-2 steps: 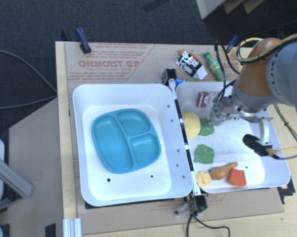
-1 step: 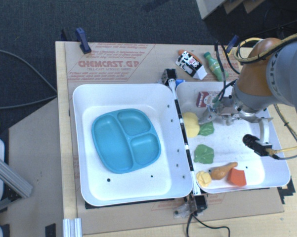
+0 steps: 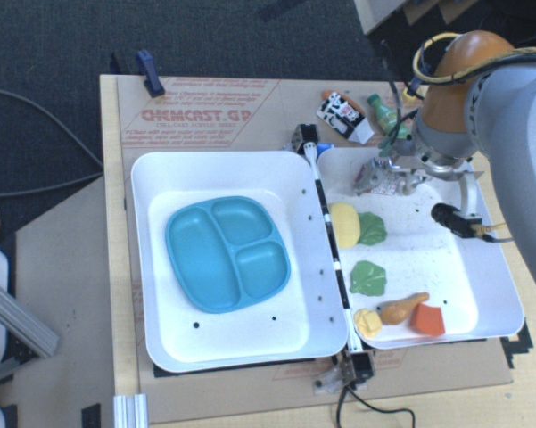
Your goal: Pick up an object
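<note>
Gripper above two green pieces, perhaps two yellow.

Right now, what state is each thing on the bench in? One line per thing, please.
Blue three-compartment plastic plate: lies flat in the left white bin, nothing on it.
Yellow rounded toy food: rests in the right white bin, touching a green leafy piece.
Second green leafy piece: lies alone.
Orange-red block: sits near the front edge.
Tool: low at the right bin's back edge, nothing visibly held.
</note>
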`<action>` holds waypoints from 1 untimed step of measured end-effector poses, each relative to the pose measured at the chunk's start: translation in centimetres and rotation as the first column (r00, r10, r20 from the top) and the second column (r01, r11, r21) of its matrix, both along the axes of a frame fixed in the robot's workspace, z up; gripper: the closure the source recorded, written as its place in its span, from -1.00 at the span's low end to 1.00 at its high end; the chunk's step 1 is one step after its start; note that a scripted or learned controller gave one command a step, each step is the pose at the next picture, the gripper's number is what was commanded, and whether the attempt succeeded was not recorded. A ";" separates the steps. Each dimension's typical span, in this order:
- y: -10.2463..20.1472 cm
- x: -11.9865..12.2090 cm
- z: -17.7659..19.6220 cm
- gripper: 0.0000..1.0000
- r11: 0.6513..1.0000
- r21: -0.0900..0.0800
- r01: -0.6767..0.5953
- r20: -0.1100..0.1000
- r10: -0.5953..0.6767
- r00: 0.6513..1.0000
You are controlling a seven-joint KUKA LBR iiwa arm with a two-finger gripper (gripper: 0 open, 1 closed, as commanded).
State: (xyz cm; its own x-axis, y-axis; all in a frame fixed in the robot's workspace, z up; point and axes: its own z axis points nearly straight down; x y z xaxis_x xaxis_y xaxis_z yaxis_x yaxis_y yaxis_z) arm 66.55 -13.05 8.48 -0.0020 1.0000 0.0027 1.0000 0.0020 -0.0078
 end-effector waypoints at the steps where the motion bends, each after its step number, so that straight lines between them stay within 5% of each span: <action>1: 2.1 -7.7 0.2 -1.00 1.000 -0.014 0.008 0.014 -0.007 1.000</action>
State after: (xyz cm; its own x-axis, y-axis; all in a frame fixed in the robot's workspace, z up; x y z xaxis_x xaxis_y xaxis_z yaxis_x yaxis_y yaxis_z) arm 58.83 -10.93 8.63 0.0056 0.9999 -0.0114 1.0000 -0.0056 0.0061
